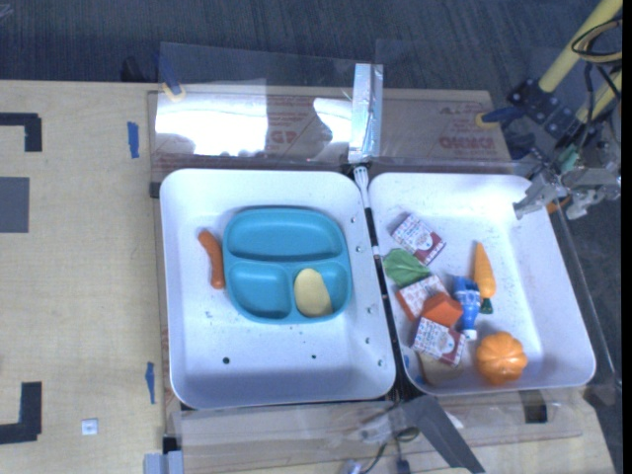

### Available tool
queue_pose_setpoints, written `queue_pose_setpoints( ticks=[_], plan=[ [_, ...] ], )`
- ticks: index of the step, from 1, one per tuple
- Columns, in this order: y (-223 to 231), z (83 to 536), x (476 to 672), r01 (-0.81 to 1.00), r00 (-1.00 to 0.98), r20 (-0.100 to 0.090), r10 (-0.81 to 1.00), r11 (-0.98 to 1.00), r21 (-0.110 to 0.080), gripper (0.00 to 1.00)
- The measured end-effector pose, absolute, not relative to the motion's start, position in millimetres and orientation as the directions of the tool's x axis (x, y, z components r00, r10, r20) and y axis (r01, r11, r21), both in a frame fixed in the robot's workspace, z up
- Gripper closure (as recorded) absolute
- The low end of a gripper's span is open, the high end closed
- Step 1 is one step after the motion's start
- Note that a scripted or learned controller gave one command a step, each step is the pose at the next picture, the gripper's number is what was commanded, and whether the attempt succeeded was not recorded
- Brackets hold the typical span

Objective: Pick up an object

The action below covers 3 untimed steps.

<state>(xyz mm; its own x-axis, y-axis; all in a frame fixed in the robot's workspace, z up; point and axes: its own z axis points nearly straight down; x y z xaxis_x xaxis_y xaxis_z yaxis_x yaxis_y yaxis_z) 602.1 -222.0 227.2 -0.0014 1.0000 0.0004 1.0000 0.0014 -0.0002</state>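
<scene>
A: Where is the gripper (pixel 541 197)?

B: At the upper right corner of the right bin (pixel 553 265), over its rim. The hardware there is small and cluttered with cables. How its jaws are set, I cannot tell, and nothing can be made out between them.

A: Contents of the right bin?

B: An orange round fruit (pixel 500 355) sits near the front right corner. A toy carrot (pixel 482 268) lies upright in the view, just right of centre. Just below it is a small blue-and-white item (pixel 468 304), possibly a bottle; the view is too coarse to confirm. Two red-and-white printed packets are present: one packet (pixel 416 237) near the divider at the back, a second packet (pixel 434 338) near the front. A green leaf-shaped piece (pixel 403 265) lies between them, with a red-orange block (pixel 441 310) beside it.

A: And the left bin (pixel 188 344)?

B: A blue compartment tray (pixel 286 260) occupies its centre. A yellow oval piece (pixel 312 291) rests in the tray's front right compartment. An orange sausage-shaped piece (pixel 212 258) lies on the bin floor, just left of the tray.

A: Gripper relative to the objects?

B: Well apart from all of them; the carrot is nearest.
</scene>
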Motion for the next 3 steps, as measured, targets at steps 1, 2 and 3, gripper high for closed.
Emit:
queue_pose_setpoints(
  ticks=[1,2,3],
  plan=[
    [-220,131,600.9,0.992,-0.124,-0.001,0.992,0.124,0.009,0.00],
    [-179,87,579.1,0.989,-0.146,-0.002,0.989,0.146,0.004,0.00],
    [-157,154,543.8,0.962,-0.273,-0.001,0.962,0.273,0.004,0.00]
  ],
)
